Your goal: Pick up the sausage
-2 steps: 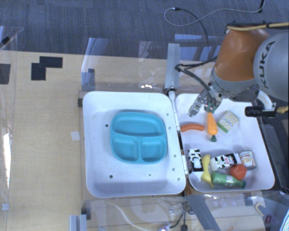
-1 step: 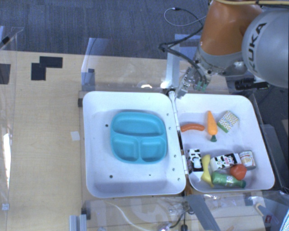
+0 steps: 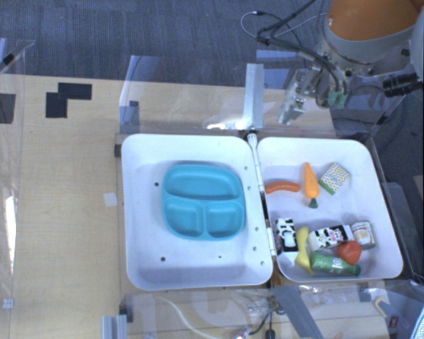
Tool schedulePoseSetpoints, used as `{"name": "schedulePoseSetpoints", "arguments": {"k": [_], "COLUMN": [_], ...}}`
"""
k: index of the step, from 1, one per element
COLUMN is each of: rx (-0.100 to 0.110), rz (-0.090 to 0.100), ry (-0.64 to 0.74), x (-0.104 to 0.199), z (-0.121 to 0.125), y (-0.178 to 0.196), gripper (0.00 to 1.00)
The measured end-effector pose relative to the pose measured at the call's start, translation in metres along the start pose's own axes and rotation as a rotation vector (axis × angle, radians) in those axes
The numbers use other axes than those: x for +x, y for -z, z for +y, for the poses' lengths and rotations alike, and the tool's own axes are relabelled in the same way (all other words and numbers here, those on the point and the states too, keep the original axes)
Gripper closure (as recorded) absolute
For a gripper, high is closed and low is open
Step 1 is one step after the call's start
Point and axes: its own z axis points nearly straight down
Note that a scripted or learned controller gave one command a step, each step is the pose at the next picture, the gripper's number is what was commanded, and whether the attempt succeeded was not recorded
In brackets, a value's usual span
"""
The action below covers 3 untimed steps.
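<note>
The sausage (image 3: 283, 187), a slim orange-red curved link, lies flat in the right bin (image 3: 371, 159), near its left wall. My gripper (image 3: 293, 106) hangs above the bench beyond the right bin's far edge, up and slightly right of the sausage. It is well apart from the sausage and nothing is visibly held in it. The grey arm with its orange band (image 3: 368, 16) comes in from the top right corner.
An orange carrot (image 3: 310, 182) lies just right of the sausage, with a green-and-white box (image 3: 334, 178) beyond it. Along the bin's near side sit cow-patterned cartons (image 3: 285, 235), a banana (image 3: 302, 248), a green bottle (image 3: 334, 265), a red fruit (image 3: 350, 251) and a can (image 3: 362, 234). The left bin (image 3: 142, 265) holds a blue divided plate (image 3: 203, 200).
</note>
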Motion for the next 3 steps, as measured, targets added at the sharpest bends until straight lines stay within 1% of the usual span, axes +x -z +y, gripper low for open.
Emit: {"name": "schedulePoseSetpoints", "arguments": {"k": [1, 2, 3], "rx": [0.000, -0.002, -0.002], "rz": [0.006, 0.001, 0.002], "ry": [0.133, 0.263, 0.374], "x": [0.021, 0.009, 0.007], "z": [0.057, 0.092, 0.096], "y": [-0.123, -0.028, -0.013], "gripper": [1.00, 1.00, 1.00]}}
